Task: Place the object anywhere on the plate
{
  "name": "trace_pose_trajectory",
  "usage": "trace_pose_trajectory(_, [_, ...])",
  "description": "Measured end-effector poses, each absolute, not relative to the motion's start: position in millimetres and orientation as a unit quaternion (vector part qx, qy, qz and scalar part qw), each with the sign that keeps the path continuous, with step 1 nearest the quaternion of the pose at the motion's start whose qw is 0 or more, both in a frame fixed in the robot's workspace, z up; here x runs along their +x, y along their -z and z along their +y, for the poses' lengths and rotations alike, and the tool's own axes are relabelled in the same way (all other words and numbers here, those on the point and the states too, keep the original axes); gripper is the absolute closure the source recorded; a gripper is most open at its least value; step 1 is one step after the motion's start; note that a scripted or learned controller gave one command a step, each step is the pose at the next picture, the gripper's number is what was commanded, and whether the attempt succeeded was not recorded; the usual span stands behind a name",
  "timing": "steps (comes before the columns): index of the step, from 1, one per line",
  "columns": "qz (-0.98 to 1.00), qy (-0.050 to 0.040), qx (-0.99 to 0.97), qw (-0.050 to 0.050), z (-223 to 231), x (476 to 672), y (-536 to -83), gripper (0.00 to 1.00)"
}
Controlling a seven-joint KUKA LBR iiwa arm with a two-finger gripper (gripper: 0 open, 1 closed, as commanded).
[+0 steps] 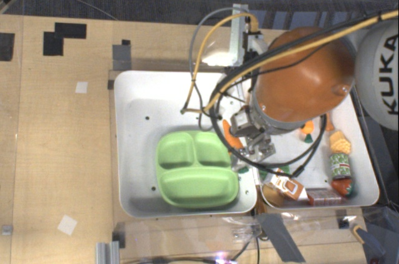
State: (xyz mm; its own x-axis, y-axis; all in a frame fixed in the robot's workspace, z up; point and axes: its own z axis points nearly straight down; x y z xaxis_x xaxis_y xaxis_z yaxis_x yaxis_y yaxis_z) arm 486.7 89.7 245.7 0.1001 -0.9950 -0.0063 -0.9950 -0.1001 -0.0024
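The grey arm [299,78], with its broad orange band, reaches in from the right over the two white bins [134,132], its gripper [249,144] hanging at the seam between them, just beside the right edge of the green divided plate [196,169] that lies in the left bin. A small orange carrot-like object [230,133] shows at the gripper, near the plate's upper right corner, though whether it is clamped cannot be told. In the right bin lie a sauce bottle [341,172], a ketchup-like bottle [288,186] and a yellow piece [340,143].
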Motion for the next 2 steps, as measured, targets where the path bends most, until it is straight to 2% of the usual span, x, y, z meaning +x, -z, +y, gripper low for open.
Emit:
trace_pose_trajectory(1, [0.596, 0.0038, -0.803, 0.006, 105, 519.3, -406, 1.0])
trace_pose_trajectory(2, [0.563, 0.0027, -0.826, 0.002, 13, 488.2, -398, 1.0])
